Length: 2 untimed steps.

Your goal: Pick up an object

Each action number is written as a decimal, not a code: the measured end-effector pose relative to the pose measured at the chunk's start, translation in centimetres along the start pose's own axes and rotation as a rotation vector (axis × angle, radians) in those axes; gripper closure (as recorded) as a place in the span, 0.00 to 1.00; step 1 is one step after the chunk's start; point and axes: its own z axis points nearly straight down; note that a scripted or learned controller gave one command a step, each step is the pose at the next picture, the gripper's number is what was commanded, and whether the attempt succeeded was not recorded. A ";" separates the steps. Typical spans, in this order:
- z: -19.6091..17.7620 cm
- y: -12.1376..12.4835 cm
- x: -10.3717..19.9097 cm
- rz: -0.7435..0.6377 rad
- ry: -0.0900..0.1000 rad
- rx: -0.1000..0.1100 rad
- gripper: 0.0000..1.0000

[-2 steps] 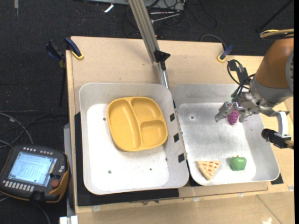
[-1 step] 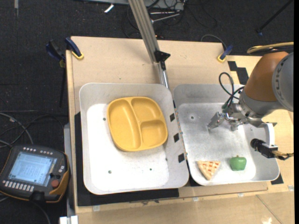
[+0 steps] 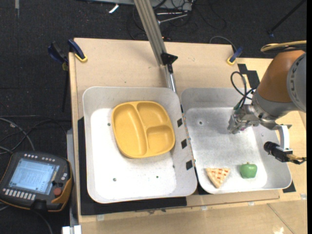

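Right of centre, gripper (image 3: 238, 126): you see it low over bare floor of the right bin (image 3: 214, 145), nothing visibly under it; whether it is clenched or released cannot be told.
Candidate objects: a green pepper (image 3: 248, 170) and a pizza slice (image 3: 217, 176) lie near each other by that bin's lower edge, apart from the tool.
Left bin (image 3: 97, 145): a yellow divided plate (image 3: 144, 128) lies flat at centre.
Hard to read: your tool tip blurs into grey; the arm (image 3: 285, 82) is cut off at the frame's right.

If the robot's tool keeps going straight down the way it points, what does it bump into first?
Probably just the bare floor of the right bin. The tool points down there, away from the pizza slice and green pepper; its height is unclear.
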 end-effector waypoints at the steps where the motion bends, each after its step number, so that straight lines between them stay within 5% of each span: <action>1: -4.7 -0.4 0.6 -0.002 0.000 -0.003 1.00; 2: -9.5 -0.6 1.5 -0.003 -0.001 -0.004 1.00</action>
